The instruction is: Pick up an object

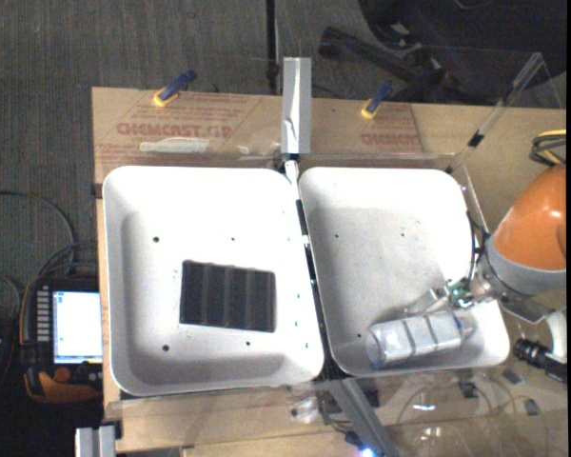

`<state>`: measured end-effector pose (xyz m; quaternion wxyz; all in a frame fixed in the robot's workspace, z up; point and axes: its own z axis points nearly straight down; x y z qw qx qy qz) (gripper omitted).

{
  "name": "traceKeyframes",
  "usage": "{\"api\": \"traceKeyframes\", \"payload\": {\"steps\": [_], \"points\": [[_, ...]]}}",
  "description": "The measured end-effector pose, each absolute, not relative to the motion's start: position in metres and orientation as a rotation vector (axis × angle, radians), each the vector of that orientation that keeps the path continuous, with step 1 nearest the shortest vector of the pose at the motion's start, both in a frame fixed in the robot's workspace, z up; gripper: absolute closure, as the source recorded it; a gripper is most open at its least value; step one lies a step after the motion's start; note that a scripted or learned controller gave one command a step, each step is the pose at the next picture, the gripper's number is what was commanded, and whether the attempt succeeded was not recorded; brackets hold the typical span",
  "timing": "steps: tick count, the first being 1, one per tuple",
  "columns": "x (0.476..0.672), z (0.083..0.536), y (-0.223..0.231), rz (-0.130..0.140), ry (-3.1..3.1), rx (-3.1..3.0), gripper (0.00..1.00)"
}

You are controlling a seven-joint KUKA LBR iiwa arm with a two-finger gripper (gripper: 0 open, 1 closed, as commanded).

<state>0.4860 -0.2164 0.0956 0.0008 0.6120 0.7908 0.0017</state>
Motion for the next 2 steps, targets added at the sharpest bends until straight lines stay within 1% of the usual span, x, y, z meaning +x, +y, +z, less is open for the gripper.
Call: {"api": "traceKeyframes", "payload": {"steps": [1, 2], "points": [[0.523, 0.093, -0.213, 0.02, 2.353, 2.077, 0.0], [0.513, 0.093, -0.191, 0.006, 2.628, 1.681, 0.0]]}}
